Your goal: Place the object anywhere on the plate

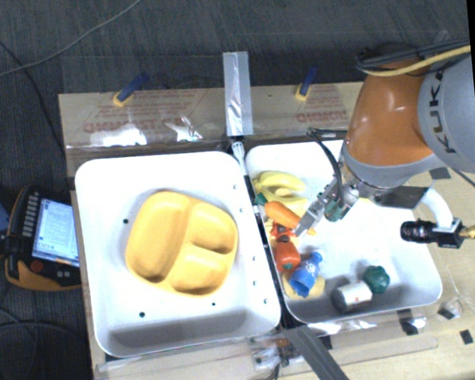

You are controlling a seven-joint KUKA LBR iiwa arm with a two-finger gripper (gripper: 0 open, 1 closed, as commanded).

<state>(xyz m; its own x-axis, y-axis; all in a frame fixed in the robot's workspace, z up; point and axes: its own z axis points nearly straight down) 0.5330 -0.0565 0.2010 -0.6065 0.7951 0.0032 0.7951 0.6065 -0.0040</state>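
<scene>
A yellow plate (181, 241) with three sections lies in the left bin (116, 322). In the right bin (412, 268), a yellow banana (277, 183) and an orange carrot-like piece (282, 214) lie along the left wall. Below them are a red and orange toy (286, 254) and a blue and yellow toy (306, 274). My gripper (310, 220) reaches down and left from the orange-banded wrist (387, 133). Its tip is just right of the carrot-like piece, and I see nothing clearly held in it.
A grey can (350, 294) and a green object (376, 278) lie near the right bin's front wall. The divider between the bins (257, 241) runs just left of the toys. A handheld pendant (37, 239) lies off the bench at the left.
</scene>
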